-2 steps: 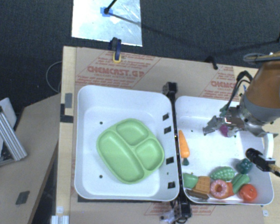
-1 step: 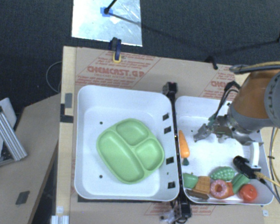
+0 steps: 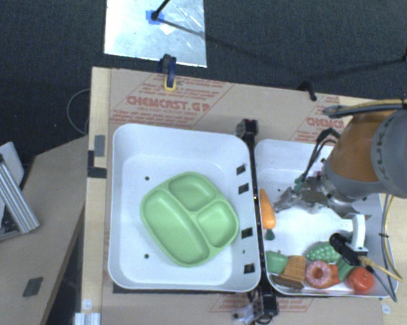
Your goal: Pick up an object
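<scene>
My gripper [image 3: 290, 197] hangs low over the middle of the right bin [image 3: 288, 158], reaching in from the right under the grey arm with its orange band [image 3: 355, 146]. An orange carrot [image 3: 267, 209] lies against the bin's left wall, just left of and slightly below the gripper. Along the front edge lie a green piece [image 3: 276, 261], a brown waffle-like piece [image 3: 295, 269], a pink donut [image 3: 319, 273], a red tomato [image 3: 362, 279] and a green leafy piece [image 3: 320, 252]. I see nothing held in the gripper.
The left bin [image 3: 128, 187] holds a green divided plate [image 3: 188, 219]. A black divider with clips [image 3: 248, 176] runs between the bins. A black and white part [image 3: 348, 243] of the arm's fittings hangs over the right bin's front right.
</scene>
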